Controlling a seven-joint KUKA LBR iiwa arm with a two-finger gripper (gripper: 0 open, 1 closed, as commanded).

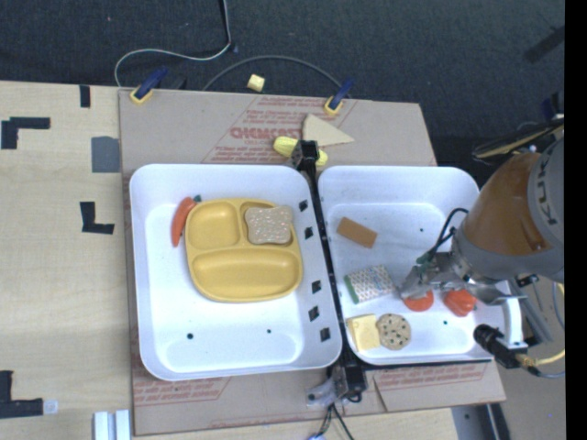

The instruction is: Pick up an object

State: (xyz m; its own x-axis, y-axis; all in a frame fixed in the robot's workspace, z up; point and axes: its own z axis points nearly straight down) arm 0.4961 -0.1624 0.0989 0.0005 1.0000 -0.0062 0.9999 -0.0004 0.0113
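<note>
My gripper [419, 285] reaches into the right bin [400, 183] from the right, low over a red tomato-like piece [419, 302] that sits just below its tip. A second red piece [459, 301] lies a little to the right, beside the wrist. Left of the gripper lies a checkered green and white block [369, 283]. A round cookie [393, 331] on a yellow slice [363, 333] sits near the bin's front. A brown bar [357, 233] lies toward the back. Nothing shows between the gripper's tips.
The left bin [156, 337] holds a yellow divided tray [240, 271] with a slice of bread [270, 225] in it and an orange carrot [181, 221] beside it. A black divider clip strip [315, 246] runs between the bins. Cables and clamps lie behind.
</note>
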